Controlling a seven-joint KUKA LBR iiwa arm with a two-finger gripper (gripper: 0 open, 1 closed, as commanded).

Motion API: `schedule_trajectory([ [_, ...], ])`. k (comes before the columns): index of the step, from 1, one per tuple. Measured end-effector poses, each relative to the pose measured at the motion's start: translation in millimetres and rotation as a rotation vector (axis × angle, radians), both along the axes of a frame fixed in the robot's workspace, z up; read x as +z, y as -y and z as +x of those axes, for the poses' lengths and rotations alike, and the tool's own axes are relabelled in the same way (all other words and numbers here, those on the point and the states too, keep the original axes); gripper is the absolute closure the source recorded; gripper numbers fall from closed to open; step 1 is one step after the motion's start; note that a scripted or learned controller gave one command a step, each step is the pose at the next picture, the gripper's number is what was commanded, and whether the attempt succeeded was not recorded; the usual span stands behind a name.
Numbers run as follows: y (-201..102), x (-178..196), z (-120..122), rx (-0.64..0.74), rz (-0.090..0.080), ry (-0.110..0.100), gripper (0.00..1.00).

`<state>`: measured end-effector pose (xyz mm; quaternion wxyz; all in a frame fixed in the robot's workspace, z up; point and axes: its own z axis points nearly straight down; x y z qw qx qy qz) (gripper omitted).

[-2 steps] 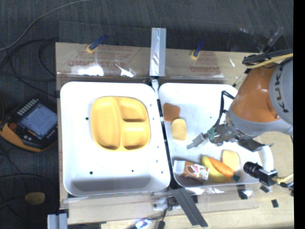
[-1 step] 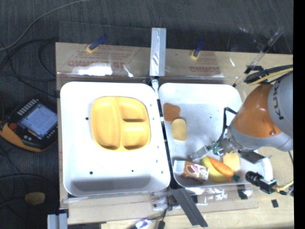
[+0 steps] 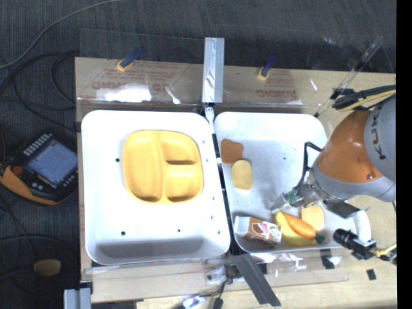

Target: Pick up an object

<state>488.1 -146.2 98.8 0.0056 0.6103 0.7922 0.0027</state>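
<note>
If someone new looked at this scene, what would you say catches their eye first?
Probably the yellow tray, lying alone in the left bin. Next, the arm, with its orange band, reaching from the right over the right bin, its tool low above a cluster at the near edge: a carrot, a banana and a small carton.

Yellow divided tray [image 3: 162, 166] in white left bin [image 3: 96, 192]; orange carrot [image 3: 301, 225]; pale yellow piece [image 3: 242, 174].
</note>
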Motion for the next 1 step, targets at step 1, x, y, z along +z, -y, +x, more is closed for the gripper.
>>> schedule_trajectory([
  [1, -0.1, -0.1, -0.1, 0.000, 0.000, 0.000, 0.00],
])
